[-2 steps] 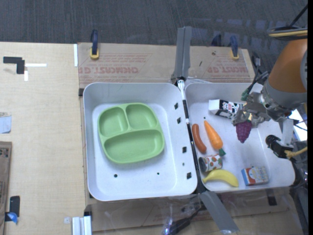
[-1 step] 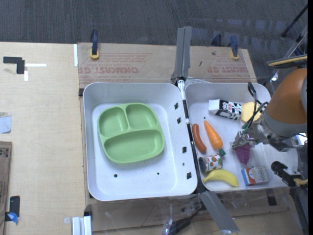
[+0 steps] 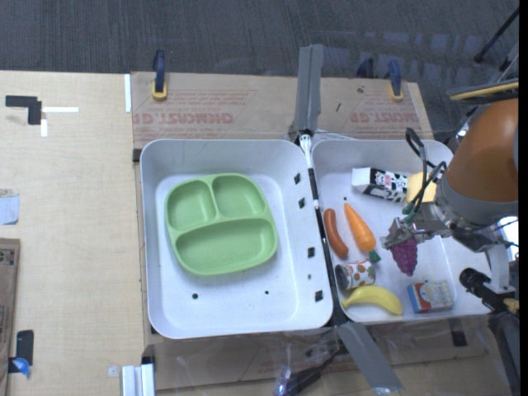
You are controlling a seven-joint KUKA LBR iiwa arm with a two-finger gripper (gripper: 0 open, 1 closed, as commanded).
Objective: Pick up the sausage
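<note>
The fingers (image 3: 406,231) hang low over the right bin (image 3: 330,157), and whether they are spread or pressed together cannot be told, since they blur into the bunch of purple grapes (image 3: 405,256) just beneath them. Just beside the fingers, toward the left bin, lies the carrot (image 3: 359,227), and on its far side, close alongside it, the sausage (image 3: 335,233) lies by the right bin's left wall, so the carrot sits between the fingers and the sausage. Beyond the fingers, toward the top of the bin, is a small black-and-white carton (image 3: 381,183) patterned like a cow; its print is too small to read. Nearer the bottom edge are a small can (image 3: 356,273) with a picture label, a banana (image 3: 373,299) and a little red and white box (image 3: 431,295), its label unreadable. Well apart from the fingers, the left bin (image 3: 153,221) holds a green divided plate (image 3: 221,223). Behind both bins, a brown board (image 3: 247,106) on the tabletop (image 3: 66,221) carries red lettering seen upside down, not clearly legible.
</note>
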